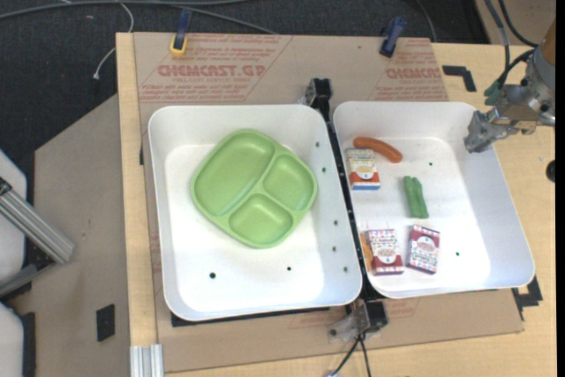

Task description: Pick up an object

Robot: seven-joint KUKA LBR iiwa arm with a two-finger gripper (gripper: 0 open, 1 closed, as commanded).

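Observation:
In the right bin [494, 190] lie an orange sausage [378, 148], a small white carton with a blue band [363, 169], a green pickle-like piece [415, 196] and two red patterned packets [383, 251] [424, 248]. My gripper [481, 135] hangs over the right bin's far right corner, well to the right of the sausage and apart from every object. Nothing shows between its fingers.
The left bin [177, 207] holds a green divided plate [255, 187]. A black clamp [319, 91] sits between the bins at the back. Cardboard [212, 66] lies under both bins, with clips at its far edge. Cables run on the dark floor behind.

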